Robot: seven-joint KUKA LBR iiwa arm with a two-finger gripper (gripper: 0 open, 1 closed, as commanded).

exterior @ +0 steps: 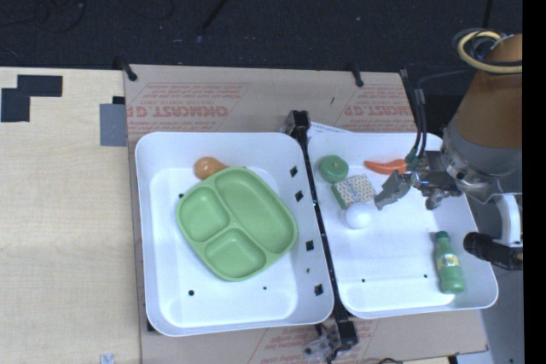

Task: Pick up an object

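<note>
Jaws [411, 187] spread wide, holding nothing, low in the right bin [401, 286] near the ball [357, 218], positioned to grasp.

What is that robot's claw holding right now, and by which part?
Nothing, as far as I can see. The gripper hangs over the right bin, beside the white ball and orange carrot.

Right bin [401, 286]: a white ball [357, 218] touches a patterned block [353, 188], green round piece [333, 168] just above. An orange carrot [384, 167] lies near; a green bottle [447, 262] lies apart.
</note>
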